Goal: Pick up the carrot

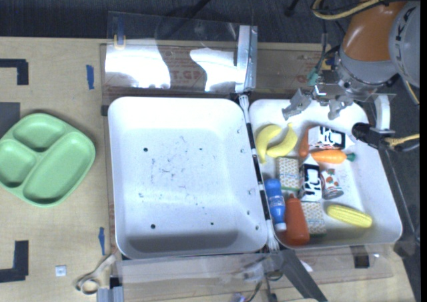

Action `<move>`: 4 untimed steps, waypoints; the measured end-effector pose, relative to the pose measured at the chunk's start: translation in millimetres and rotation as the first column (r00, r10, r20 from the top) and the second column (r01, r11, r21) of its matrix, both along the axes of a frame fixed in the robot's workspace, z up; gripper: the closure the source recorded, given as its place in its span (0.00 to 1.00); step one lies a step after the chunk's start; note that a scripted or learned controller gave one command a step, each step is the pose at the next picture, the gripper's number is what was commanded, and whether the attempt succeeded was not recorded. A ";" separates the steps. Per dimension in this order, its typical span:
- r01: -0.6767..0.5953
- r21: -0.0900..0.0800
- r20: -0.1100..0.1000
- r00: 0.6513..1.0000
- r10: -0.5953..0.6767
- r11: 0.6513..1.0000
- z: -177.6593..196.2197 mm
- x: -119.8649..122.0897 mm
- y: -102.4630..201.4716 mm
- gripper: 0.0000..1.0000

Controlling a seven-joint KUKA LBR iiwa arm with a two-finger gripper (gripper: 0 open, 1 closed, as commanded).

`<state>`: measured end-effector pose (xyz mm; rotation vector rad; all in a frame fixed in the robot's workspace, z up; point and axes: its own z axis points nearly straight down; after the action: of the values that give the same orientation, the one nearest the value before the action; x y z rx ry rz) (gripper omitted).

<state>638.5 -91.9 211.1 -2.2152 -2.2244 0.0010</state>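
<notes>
Though the left bin (177, 174) sits apart from the job, the right bin (387, 207) beside it holds the clutter: banana (275, 139) at its near-left, bottle (274, 202) below that, and the carrot (329, 157) to the banana's right, lying flat beside a small can (331, 184). It looks light, stiff and smooth, likely a toy; pinch across its thick middle. Above the carrot, the gripper (319, 104) hangs with fingers apart, holding nothing.
</notes>
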 end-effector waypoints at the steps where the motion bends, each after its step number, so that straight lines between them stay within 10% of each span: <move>1: -0.245 0.000 0.001 0.970 0.245 0.970 -24.1 -6.5 -66.6 0.00; 2: -0.260 0.005 0.010 0.966 0.260 0.966 -116.0 -44.8 -116.2 0.00; 4: -0.158 -0.003 0.006 0.987 0.158 0.987 -126.5 -9.0 -75.3 0.00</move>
<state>629.5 -167.2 84.6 -2.0362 -2.3973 -0.0034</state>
